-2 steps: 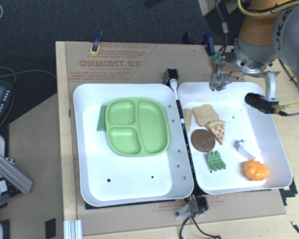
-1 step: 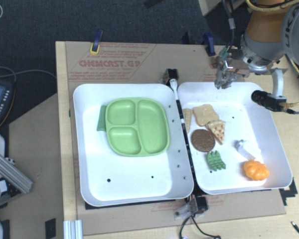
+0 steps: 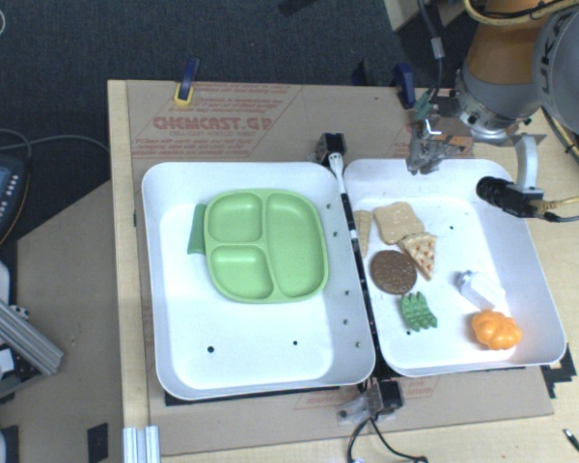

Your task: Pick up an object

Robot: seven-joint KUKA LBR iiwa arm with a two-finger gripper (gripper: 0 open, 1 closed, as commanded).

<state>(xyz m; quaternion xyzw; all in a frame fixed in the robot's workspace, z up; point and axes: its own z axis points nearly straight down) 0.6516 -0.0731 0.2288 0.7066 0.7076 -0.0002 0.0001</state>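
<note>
The right bin [image 3: 521, 258] holds a tan cracker [image 3: 397, 222], a pizza slice toy [image 3: 421, 254], a brown round cookie [image 3: 393, 271], a green spiky toy [image 3: 419, 312], a small white and grey piece [image 3: 472, 285] and an orange pumpkin-like toy [image 3: 495, 330]. My gripper [image 3: 425, 158] hangs over the far left edge of that bin, above and behind the cracker. Its fingers look close together with nothing between them.
The left bin [image 3: 174, 287] carries a green divided plate [image 3: 266, 244] with a darker green piece under its left side. A black divider strip [image 3: 352, 249] runs between the bins. A black cylinder [image 3: 507, 196] juts over the right bin's far right side.
</note>
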